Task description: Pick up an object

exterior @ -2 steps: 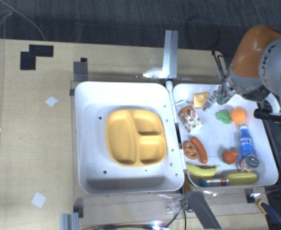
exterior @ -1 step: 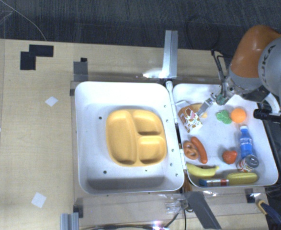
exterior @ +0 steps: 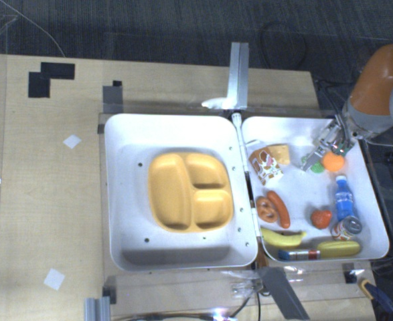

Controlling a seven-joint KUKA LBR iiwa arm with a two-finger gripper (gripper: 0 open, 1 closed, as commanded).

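Orange ball [exterior: 333, 162] sits in the right bin [exterior: 377, 199], touching my gripper [exterior: 320, 154] and a little green thing [exterior: 317, 168]. I cannot tell how my gripper is set. Round balls roll, so mine may slip away or I may bump the blue bottle [exterior: 343, 200].

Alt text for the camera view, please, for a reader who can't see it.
The gripper is lowered into the right bin beside an orange ball, among toy foods, a blue bottle and a banana. The left bin holds a yellow divided tray.
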